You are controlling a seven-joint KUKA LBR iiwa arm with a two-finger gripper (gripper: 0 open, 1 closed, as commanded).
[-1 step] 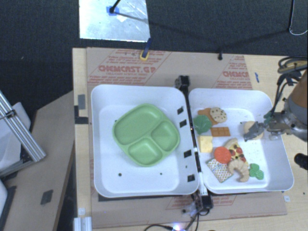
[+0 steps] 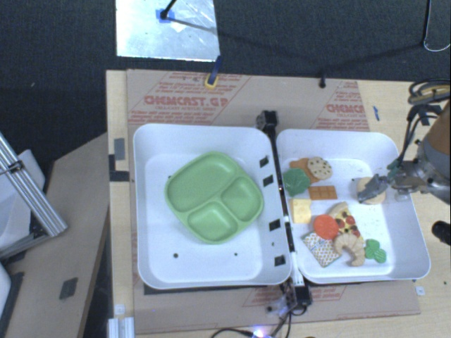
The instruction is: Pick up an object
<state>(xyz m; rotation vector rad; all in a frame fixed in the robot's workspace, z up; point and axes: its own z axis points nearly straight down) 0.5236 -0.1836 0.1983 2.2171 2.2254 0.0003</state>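
On the counter (image 2: 232, 94), two shallow white bins sat side by side on a sheet of printed cardboard. The left bin (image 2: 151, 189) carried a pale green divided plate (image 2: 214, 196), tilted a little askew, its three compartments bare. The right bin (image 2: 402, 245) held a loose cluster of toy food gathered toward its left and middle.

From the right edge the grey arm (image 2: 433, 164) reached in over the right bin, and its gripper (image 2: 371, 189) hung low near the bin's right-middle. Whether the fingers were spread or pressed together could not be told — they appeared as a dark blur with nothing clearly between them. Directly beneath and beside the tip lay a small pale, roundish piece (image 2: 368, 189), partly covered by the gripper; contact could not be judged.

The rest of the food lay to the left of the fingers, well apart from them: a pizza slice (image 2: 344, 219) and a red tomato slice (image 2: 325, 226) touching it, a croissant (image 2: 350, 246) just below, a checkered wafer (image 2: 321, 249), a green leafy piece (image 2: 296, 182), a chocolate-chip cookie (image 2: 318, 167), a yellow cheese square (image 2: 301, 210), a brown cracker (image 2: 323, 192), and — smallest — a green broccoli bit (image 2: 375, 251) near the lower right of the cluster.
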